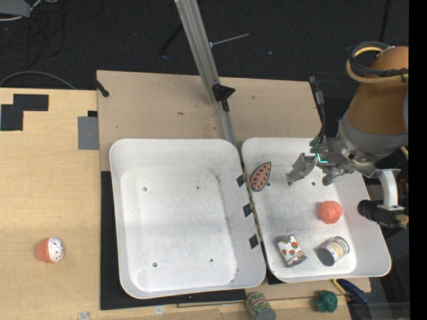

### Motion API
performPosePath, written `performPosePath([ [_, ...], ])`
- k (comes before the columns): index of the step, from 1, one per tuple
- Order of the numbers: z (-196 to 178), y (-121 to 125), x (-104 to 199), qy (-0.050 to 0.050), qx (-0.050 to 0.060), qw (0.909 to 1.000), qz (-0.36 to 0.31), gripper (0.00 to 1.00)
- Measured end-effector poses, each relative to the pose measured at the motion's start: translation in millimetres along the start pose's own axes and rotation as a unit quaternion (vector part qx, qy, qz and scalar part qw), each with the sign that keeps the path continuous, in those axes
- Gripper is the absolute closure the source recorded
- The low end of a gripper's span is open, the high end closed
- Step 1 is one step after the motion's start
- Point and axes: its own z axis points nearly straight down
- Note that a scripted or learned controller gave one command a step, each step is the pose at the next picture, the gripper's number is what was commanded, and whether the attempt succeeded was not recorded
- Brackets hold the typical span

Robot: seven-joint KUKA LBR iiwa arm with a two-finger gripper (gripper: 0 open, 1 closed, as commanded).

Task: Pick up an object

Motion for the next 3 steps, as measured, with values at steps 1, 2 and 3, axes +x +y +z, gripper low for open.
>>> performPosePath([
  [1,44,-4,1,0.000,0.003,1.0000,-0.001,0.00],
  [2,109,-5,1,0.001,0.004,1.0000,-0.001,0.00],
  [3,156,-4,2,0.000,-0.001,1.0000,-0.001,0.00],
])
